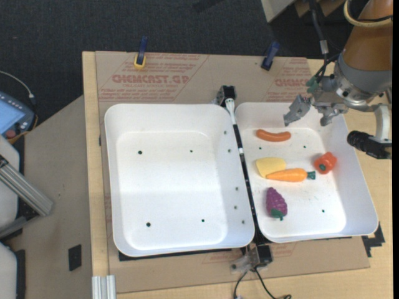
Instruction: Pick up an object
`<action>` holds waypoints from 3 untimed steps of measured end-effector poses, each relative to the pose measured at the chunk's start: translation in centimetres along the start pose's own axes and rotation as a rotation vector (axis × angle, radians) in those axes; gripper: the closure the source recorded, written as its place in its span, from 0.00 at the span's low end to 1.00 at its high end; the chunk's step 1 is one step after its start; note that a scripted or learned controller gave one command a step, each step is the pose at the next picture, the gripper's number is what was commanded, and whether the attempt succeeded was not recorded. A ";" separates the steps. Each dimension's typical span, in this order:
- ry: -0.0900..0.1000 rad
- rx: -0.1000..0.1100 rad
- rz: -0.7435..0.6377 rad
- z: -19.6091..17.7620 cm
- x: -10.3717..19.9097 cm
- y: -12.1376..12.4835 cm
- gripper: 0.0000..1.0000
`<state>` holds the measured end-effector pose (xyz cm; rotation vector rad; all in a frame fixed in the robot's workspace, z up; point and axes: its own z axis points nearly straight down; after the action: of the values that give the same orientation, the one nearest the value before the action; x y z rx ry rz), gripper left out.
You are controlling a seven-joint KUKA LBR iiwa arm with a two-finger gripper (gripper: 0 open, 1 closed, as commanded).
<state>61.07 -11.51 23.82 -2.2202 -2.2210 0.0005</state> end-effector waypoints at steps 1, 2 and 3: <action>-0.001 -0.004 -0.001 -1.1 0.0 0.1 1.00; 0.000 -0.015 -0.009 -12.1 7.8 -1.0 1.00; 0.001 -0.008 -0.007 -15.9 13.8 -4.2 1.00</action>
<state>56.86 2.27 39.73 -2.2157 -2.2322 -0.0096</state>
